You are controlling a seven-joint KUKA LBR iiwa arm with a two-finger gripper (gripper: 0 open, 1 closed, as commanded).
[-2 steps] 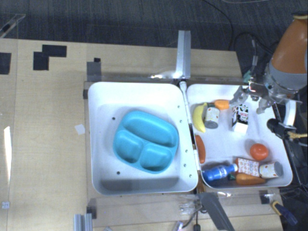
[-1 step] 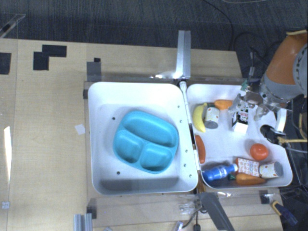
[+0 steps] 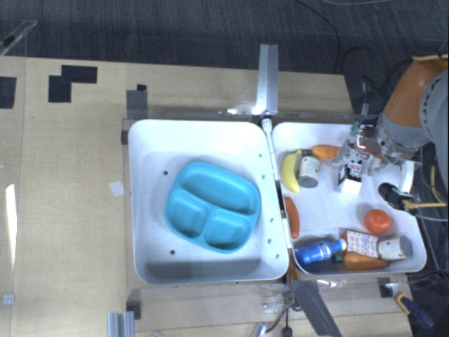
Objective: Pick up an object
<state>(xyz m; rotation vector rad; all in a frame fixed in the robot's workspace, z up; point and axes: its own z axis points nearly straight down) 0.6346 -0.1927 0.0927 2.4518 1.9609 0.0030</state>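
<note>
- The two-finger gripper [image 3: 350,168] hung low in the right white bin [image 3: 330,209], near its far edge; whether it was wide or narrow, I could not tell.
- Just beside it lay an orange carrot-shaped toy [image 3: 325,152], a small grey can [image 3: 308,171] and a yellow plastic banana [image 3: 290,170].
- A blue three-compartment plastic tray [image 3: 210,206] sat in the left white bin [image 3: 151,251].

The left bin [image 3: 140,188] holds a blue divided tray [image 3: 210,206]. The right bin [image 3: 330,223] holds a banana [image 3: 289,172], a can [image 3: 307,171], a tomato [image 3: 378,221], a blue bottle [image 3: 319,251] and carrots. The tool [image 3: 351,166] hangs over the right bin's far side, beside the can.
</note>
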